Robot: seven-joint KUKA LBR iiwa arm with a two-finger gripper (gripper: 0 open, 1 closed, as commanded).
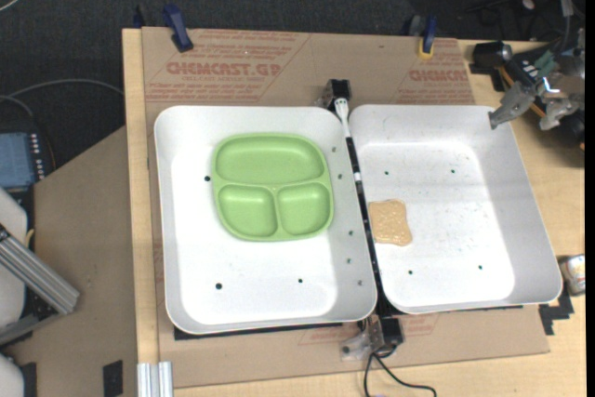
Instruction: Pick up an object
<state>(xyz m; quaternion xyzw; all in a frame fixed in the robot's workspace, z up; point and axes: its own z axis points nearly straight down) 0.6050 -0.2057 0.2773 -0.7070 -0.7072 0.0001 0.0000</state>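
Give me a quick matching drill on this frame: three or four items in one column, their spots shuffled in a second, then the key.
Items
1. green tray
2. tan piece
3. blue clamp
4. gripper

Places
A. far left edge of the board
B. left bin
C. right bin, by its left wall
D. over the right bin's far right corner

Pairs: 1-B, 2-C, 3-A, 4-D
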